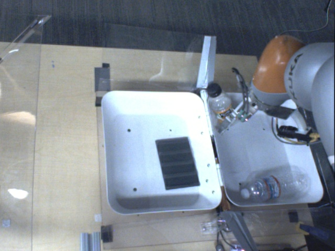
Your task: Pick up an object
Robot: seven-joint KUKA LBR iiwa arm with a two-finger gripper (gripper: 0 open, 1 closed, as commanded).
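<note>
Altogether two clear bottles (273,186) (218,100), one black ridged pad (177,162).

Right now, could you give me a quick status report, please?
Claw low in right bin's far left corner, beside small bottle. Clear bottle lying at near edge. Dark ridged pad in left bin.

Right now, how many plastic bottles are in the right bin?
2: one bottle stands in the far left corner; one clear bottle lies near the front. The arm may hide others.
</note>
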